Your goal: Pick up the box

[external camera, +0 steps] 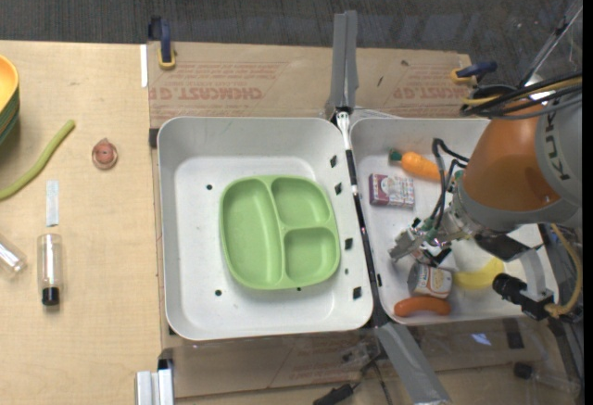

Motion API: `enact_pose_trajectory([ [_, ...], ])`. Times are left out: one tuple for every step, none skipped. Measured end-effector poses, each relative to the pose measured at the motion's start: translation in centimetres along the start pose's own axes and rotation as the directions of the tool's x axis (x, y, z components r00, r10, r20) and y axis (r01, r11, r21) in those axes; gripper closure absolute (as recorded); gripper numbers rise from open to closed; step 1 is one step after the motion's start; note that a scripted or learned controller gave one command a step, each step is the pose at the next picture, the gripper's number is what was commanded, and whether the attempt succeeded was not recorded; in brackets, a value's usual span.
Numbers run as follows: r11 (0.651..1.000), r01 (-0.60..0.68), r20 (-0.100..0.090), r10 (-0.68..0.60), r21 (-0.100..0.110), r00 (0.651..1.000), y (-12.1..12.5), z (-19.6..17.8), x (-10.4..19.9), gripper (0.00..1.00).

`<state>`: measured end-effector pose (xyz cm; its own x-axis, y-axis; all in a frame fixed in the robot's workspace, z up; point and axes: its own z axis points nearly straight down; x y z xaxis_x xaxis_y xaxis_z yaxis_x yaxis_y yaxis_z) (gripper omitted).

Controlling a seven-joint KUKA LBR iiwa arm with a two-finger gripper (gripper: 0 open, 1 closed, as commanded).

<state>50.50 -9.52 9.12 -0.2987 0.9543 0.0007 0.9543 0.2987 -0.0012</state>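
Reaching in from the right, my arm (514, 167) hangs over the right bin (371, 139), and my gripper (428, 241) sits low above the clutter near the bin's middle. Whether my fingers are spread or pressed together I cannot tell; nothing is seen pinched between them. The box (392, 190) lies flat in the upper left part of the right bin, just up and left of my gripper and apart from it: one small rectangular carton, purple and pink at the edges with a pale printed face. Count for the right bin: one box, one carrot (422, 166) just above the box, one small can (431, 280) below my gripper, one orange sausage-shaped item (422, 306) at the lower edge, one yellow item (480, 277) beside the can. Count for the left bin (176, 208): one green divided plate (280, 232) with three compartments.
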Motion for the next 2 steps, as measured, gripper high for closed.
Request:
enact_pose_trajectory([
  [0.966,-0.258,0.001,0.258,0.000,0.966,5.5,-0.1,-2.8,0.00],
  [0.967,-0.255,0.000,0.255,0.001,0.967,-2.7,0.0,0.5,0.00],
])
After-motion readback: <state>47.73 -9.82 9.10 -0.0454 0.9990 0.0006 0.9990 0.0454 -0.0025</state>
